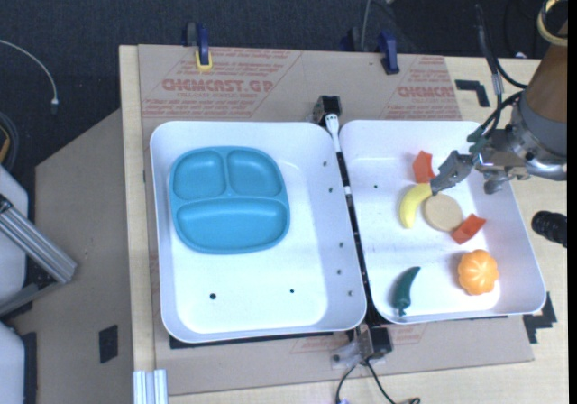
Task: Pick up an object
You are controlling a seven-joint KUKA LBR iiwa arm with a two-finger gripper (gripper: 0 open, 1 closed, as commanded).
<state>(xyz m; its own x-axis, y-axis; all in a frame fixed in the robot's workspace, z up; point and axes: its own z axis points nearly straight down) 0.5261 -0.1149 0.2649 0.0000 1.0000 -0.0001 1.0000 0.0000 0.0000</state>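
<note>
The gripper [462, 168] hangs over the right bin [379, 213], reaching in from the right, its dark fingers [448, 175] pointing toward the middle of the food pile. Whether those fingers are spread or pressed together cannot be told; they blur into one dark shape, and nothing is seen clamped between them. Their tip sits just above the round beige disc [443, 212], close to it, though contact is unclear.

Around that disc the other pieces crowd in: a banana [413, 205] touching its left side, a red wedge [422, 166] above the banana and just left of the fingers, another red piece [467, 229] at the disc's lower right. Farther below lie an orange [477, 270] and a dark green pepper [405, 289].

Well left of the disc, the left bin [261, 303] holds a blue divided plate [230, 199].

The arm [550, 114] is cut off at the picture's right.
</note>
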